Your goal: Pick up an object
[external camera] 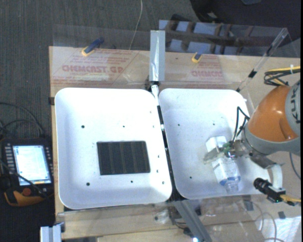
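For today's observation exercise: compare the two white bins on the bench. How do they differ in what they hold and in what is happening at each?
The left bin holds one flat, dark, ribbed rectangular panel; the right bin holds a clear plastic bottle and a small white object. The arm reaches over the right bin, while the left bin has no arm above it. Both are shallow, white, speckled and sit side by side.

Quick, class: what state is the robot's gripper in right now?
Gripper: cannot be told; it sits low in the right white bin, over a clear plastic bottle.
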Controlling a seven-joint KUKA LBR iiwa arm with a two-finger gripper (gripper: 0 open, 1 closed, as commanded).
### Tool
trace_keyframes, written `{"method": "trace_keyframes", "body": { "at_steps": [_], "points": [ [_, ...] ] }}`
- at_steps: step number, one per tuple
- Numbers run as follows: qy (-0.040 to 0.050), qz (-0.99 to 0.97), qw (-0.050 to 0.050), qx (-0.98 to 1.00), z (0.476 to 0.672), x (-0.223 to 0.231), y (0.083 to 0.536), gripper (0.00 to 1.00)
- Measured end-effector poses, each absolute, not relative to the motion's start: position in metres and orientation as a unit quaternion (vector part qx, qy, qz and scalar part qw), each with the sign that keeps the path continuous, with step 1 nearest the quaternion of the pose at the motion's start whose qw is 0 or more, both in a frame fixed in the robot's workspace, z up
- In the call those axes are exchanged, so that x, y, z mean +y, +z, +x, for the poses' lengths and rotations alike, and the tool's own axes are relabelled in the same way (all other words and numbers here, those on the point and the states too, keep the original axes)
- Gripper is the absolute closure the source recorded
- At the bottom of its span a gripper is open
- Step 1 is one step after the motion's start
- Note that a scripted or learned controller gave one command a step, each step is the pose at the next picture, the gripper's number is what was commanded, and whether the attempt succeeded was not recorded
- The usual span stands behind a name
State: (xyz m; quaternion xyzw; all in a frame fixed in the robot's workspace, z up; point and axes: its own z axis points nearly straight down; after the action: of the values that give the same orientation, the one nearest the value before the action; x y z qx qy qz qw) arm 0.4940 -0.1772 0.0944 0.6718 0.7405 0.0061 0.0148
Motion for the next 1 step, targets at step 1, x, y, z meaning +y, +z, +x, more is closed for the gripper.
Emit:
{"method": "trace_keyframes", "body": {
  "at_steps": [1],
  "points": [
    [0.0060,0.666,0.015,0.746,0.4941,-0.1462,0.0943,0.00]
  ]
}}
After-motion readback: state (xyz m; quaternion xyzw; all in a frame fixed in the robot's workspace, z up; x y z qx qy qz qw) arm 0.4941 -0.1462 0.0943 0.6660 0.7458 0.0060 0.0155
